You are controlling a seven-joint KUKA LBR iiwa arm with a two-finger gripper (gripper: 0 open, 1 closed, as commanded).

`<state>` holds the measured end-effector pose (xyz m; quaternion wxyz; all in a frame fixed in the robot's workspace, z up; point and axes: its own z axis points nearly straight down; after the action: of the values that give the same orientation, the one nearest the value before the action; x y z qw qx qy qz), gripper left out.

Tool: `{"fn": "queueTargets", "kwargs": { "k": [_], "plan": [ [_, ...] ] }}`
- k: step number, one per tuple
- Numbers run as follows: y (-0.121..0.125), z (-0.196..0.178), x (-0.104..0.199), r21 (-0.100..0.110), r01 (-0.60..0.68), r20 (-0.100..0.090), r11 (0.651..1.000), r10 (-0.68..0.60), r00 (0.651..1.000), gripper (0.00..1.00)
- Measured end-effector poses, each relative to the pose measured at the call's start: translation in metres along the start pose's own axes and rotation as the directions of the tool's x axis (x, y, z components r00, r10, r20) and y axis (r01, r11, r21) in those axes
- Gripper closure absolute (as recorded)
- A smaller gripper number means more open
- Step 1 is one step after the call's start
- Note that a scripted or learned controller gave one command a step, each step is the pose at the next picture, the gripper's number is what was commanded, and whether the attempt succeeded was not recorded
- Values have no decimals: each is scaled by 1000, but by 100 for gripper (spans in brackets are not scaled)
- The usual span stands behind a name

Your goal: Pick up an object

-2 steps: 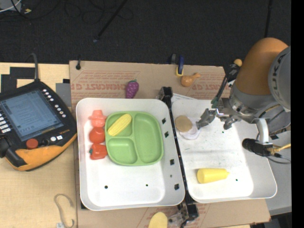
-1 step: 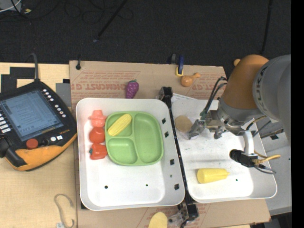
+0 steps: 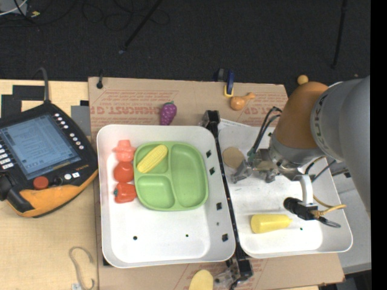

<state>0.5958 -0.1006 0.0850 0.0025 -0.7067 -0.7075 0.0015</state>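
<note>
camera view: my gripper (image 3: 253, 171) is low in the right bin (image 3: 266, 201), far-left part; can't tell if it's spread or closed, nothing seen pinched. likeliest target is the tan round piece (image 3: 232, 157), just left of the gripper by the bin's left wall. it looks like smooth moulded plastic, so i judge it light, stiff and a bit slippery; grip across its width, away from the wall. the yellow bottle-shaped toy (image 3: 270, 223) lies on its side near the front, rounded and glossy, best pinched across the short axis. the left bin (image 3: 157, 246) holds a green divided plate (image 3: 187, 183) with a toy corn cob (image 3: 151, 157).
</note>
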Motion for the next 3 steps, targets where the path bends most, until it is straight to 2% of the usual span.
{"fn": "queueTargets", "kwargs": {
  "k": [1, 2, 3],
  "plan": [
    [0, -12, -2, 0, -5, 0, 1000, 5, 1000, 100],
    [2, -54, -2, -7, -2, 1, 1000, 2, 1000, 100],
    [1, -115, 3, -9, -2, 1, 1000, 2, 1000, 100]
  ]
}}
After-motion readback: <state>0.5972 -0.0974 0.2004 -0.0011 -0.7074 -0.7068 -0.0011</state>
